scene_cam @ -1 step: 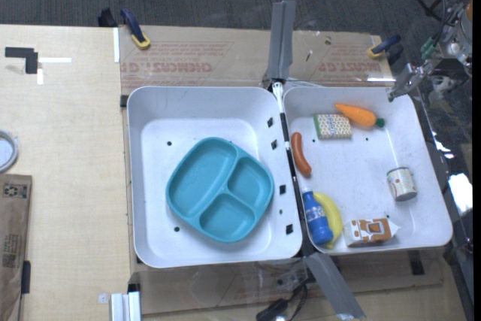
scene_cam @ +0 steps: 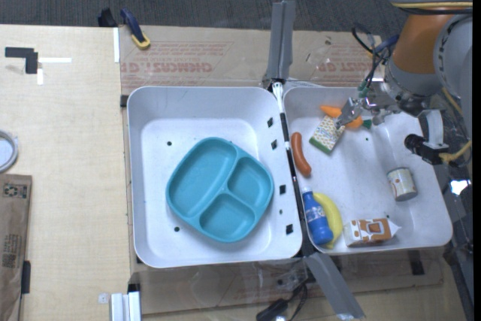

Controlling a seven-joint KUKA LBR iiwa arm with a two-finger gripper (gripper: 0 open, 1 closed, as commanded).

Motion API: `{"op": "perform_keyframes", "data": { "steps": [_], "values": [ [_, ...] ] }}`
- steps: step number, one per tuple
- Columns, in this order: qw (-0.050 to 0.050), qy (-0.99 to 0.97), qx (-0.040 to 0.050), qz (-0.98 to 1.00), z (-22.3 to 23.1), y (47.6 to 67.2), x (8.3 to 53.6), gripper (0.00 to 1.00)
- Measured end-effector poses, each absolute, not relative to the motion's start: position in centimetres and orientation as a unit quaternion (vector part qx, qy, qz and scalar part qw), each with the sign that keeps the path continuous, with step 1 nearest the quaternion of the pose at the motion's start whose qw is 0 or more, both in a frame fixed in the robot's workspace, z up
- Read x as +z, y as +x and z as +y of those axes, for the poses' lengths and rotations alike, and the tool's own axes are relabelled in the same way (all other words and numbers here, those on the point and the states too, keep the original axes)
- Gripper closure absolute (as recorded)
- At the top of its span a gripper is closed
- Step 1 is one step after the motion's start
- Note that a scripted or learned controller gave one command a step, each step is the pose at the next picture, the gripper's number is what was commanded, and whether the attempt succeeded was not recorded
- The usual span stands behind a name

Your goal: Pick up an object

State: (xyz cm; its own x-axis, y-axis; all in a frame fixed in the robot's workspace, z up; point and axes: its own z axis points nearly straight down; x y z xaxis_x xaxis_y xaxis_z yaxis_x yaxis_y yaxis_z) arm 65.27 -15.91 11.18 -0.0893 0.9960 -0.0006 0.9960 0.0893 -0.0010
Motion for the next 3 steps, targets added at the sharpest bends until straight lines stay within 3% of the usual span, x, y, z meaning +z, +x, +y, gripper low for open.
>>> {"op": "perform_keyframes", "data": {
  "steps": [1, 2, 3],
  "values": [
    [-0.001, -0.674, 0.0006, -0.738, -16.0, 65.3, 12.2, 1.00],
    [-0.001, -0.674, 0.0007, -0.738, -16.0, 65.3, 12.2, 0.00],
    [-0.007, -0.686, -0.0032, -0.728, -13.0, 66.3, 10.1, 0.00]
  ]
}}
